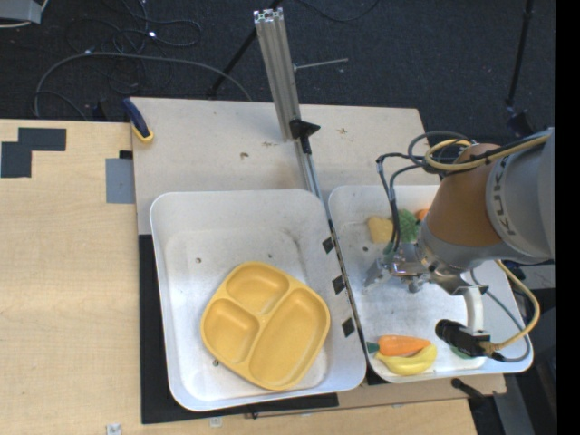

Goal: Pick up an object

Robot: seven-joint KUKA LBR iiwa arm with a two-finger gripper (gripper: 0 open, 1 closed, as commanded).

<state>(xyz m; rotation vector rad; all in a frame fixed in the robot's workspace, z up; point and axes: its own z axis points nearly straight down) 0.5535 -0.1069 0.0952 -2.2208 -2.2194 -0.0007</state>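
My gripper (391, 269) is down in the right bin (355, 243), near its left wall, with the orange-banded wrist above it. Just beyond the gripper lie a pale yellow piece (380, 229) and a green item (408, 226), and an orange bit (422, 214) peeks out by the arm. At the bin's front edge an orange carrot (403, 343) rests on a yellow banana (413, 362). I see nothing held at the gripper.
The left bin (181, 243) holds a yellow divided plate (265, 323) toward its front. A metal post (281, 71) rises behind the bins, with a thin rod running down to the ridge between them.
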